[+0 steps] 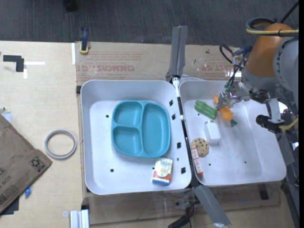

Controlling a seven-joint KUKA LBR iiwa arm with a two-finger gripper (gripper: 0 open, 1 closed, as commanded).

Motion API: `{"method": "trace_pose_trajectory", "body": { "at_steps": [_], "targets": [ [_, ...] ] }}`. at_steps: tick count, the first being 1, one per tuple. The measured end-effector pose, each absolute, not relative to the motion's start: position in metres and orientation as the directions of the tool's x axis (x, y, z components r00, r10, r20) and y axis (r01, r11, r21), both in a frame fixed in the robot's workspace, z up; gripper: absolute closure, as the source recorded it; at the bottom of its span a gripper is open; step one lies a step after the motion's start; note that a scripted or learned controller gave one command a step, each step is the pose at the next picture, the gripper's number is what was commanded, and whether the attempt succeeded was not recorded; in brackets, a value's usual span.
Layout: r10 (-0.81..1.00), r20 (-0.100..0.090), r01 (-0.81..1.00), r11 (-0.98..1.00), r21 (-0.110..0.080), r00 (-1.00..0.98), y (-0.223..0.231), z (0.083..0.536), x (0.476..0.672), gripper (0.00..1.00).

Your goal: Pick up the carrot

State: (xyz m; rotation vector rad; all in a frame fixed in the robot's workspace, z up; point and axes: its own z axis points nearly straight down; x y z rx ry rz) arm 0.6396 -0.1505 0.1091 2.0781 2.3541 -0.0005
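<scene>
The carrot [226, 113] is a small orange piece with a green end. It lies in the right bin [266, 172] near the far wall, beside a green vegetable [205, 109]. My gripper [230, 98] hangs directly over the carrot's upper end and touches or nearly touches it. The wrist and its cables hide the spot where they meet. The grey arm with its orange band [266, 51] reaches in from the upper right.
The right bin also holds a white block [212, 131], a cookie [201, 147] and a red packet [195, 163] along its left wall. The left bin [95, 170] has a blue divided plate [141, 128] and a small carton [162, 171]. A tape ring [60, 143] lies on the bench.
</scene>
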Motion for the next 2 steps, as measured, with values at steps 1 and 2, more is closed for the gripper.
{"method": "trace_pose_trajectory", "body": {
  "at_steps": [1,2],
  "targets": [
    [0.986,-0.001,0.986,0.167,0.000,-0.167,-0.132,0.205,0.641,1.00],
    [1.000,0.000,1.000,0.015,-0.003,-0.015,-0.075,0.190,0.628,1.00]
  ]
}}
